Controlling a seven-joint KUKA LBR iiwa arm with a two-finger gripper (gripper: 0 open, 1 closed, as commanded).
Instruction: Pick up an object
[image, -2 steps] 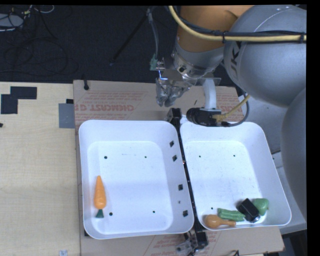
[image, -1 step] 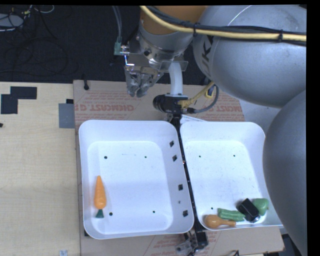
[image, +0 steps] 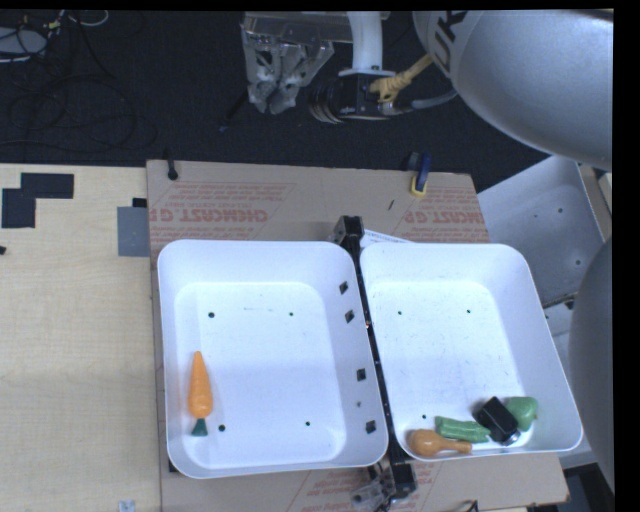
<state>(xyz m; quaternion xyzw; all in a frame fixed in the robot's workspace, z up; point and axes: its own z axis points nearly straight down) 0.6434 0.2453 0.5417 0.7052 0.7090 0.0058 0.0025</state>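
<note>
From above, the metal two-finger tool (image: 278, 75) hangs at the top of the frame, beyond the far edge of the counter (image: 70, 330) and well apart from both bins; nothing sits between its fingers, and how far they are parted I cannot tell. A small orange plastic carrot with a green stub (image: 200, 388) lies near the left wall of the left white bin (image: 250, 262). In the near right corner of the right white bin (image: 450, 258) cluster a green pod-shaped toy (image: 462, 430), an orange pear-shaped piece (image: 437, 444), a black block (image: 497, 418) and a light green lump (image: 523, 408).
</note>
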